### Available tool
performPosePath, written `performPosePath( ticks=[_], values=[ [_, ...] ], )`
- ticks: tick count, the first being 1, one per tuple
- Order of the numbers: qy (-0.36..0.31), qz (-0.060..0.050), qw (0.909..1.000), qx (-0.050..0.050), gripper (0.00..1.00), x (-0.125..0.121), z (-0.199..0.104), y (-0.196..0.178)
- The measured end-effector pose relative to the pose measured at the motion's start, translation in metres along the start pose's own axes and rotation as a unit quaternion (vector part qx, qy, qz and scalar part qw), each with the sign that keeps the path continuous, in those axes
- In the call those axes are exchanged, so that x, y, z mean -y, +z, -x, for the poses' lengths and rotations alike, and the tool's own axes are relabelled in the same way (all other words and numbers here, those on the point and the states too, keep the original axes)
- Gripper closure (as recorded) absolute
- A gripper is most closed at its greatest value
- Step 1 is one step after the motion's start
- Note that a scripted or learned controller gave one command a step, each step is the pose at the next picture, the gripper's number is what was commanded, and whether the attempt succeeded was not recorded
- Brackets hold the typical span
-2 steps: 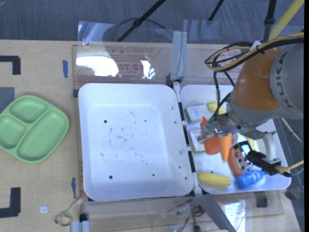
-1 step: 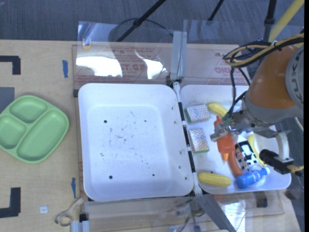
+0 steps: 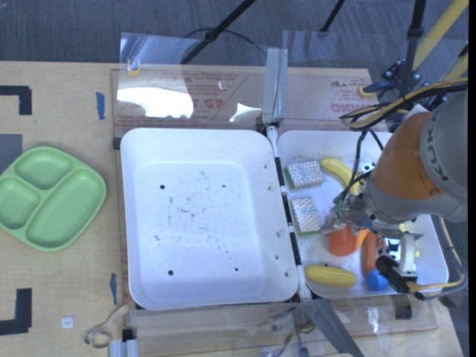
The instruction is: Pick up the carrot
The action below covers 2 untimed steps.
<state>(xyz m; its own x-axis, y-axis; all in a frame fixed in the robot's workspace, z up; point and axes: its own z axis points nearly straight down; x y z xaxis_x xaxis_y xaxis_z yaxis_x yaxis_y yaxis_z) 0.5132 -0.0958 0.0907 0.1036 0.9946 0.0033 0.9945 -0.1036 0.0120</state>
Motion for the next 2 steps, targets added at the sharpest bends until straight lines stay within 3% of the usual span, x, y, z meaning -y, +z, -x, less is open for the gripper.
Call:
performPosePath(
  ticks=[1, 2],
  values=[
    [0.004, 0.001, 1.0000, 0.006, 0.00, 0.001, 0.007, 0.002],
    [0.124, -0.006, 0.9922, 0.003, 0.00, -0.039, 0.041, -0.026]
  ],
)
